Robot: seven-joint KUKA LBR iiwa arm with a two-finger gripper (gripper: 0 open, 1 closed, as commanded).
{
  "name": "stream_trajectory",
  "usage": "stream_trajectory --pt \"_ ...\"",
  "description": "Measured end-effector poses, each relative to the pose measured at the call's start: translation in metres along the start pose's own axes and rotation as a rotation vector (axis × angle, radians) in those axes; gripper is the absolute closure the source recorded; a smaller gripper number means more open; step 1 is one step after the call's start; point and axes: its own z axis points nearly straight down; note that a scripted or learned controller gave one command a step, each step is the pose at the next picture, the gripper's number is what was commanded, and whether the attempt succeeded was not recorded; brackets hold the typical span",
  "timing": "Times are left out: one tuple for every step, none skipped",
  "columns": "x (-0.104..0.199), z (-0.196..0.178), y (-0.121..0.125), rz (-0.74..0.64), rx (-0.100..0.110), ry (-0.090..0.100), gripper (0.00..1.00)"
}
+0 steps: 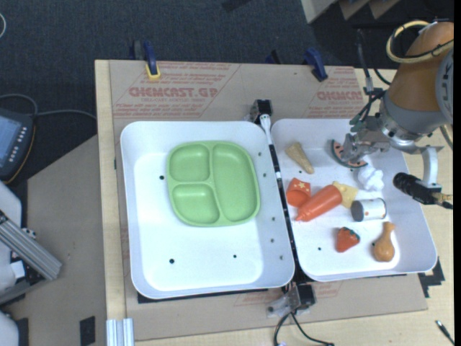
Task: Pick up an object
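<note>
A board [216,85] printed in red "CHEMCAST G.P" lies over the bench, held at the far edge by a yellow clamp [151,67] and a blue clamp [315,63], with dark carpet [108,20] behind it. On the board sit two white bins side by side. The left bin [144,244] holds a green divided plate [213,183]. The right bin [410,258] holds the toy food: a cone [300,157], a red piece [298,191], a carrot [319,202], a yellow wedge [344,191], a white cylinder [368,209], a strawberry [346,239] and a tan pear [384,245]. The arm [421,85] reaches in from the right, its gripper [354,152] low over the far part of the right bin, beyond a crumpled white piece [372,178]; whether it is wide or narrow cannot be told.
</note>
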Motion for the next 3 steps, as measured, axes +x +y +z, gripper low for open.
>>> stream_trajectory --pt "0.003 -0.046 0.008 -0.003 -0.002 0.0 1.0" --pt "0.003 -0.069 0.009 -0.002 0.001 0.0 1.0" --pt "0.041 -0.061 -0.034 -0.004 0.011 0.004 1.0"
